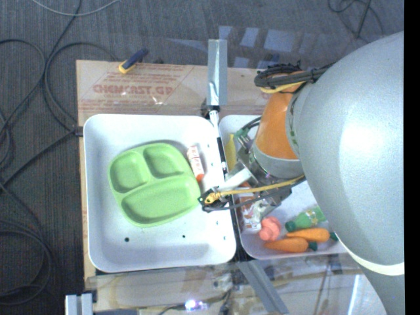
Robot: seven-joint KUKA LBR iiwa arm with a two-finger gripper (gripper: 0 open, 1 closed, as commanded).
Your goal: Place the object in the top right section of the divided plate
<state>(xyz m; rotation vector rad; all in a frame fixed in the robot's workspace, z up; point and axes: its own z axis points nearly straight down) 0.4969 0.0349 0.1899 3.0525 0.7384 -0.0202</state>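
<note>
Camera view: gripper point(211, 199) is hovering over the left bin's point(98, 254) right edge, just right of the divided plate point(154, 184).

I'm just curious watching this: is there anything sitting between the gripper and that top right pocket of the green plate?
Nothing visible blocks it. The gripper hovers at the green plate's right edge; the top right section lies just beyond. A small white and orange tube lies beside the plate's right rim.

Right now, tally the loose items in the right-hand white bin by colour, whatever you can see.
Orange carrot-shaped toys: 2
Pink lumpy toy: 1
Green toy piece: 1
Total visible: 4; the grey arm covers much of the right-hand white bin.
</note>
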